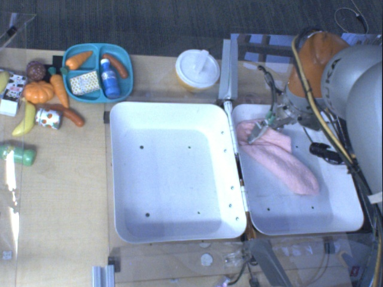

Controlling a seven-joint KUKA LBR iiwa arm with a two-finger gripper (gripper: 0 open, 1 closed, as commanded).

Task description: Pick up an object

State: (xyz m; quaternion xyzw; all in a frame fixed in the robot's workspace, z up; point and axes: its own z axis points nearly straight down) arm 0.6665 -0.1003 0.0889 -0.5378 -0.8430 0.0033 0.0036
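A pink cloth [279, 157] lies crumpled in the right bin [335, 217], stretching from the bin's upper left corner down toward its middle. My gripper [263, 130] reaches in from the right and is down at the cloth's upper left end, touching or just above the fabric. The cloth rests on the bin floor and none of it looks lifted. The grey arm with its orange band [314, 55] rises behind the gripper and hides the bin's upper right part.
The left bin [173, 172] sits beside the right one, with a metal divider [236, 160] between them. A white lidded cup [197, 69] stands behind the bins. A blue tray [99, 73] and toy foods [45, 103] lie at the far left. Cables [326, 151] hang over the right bin.
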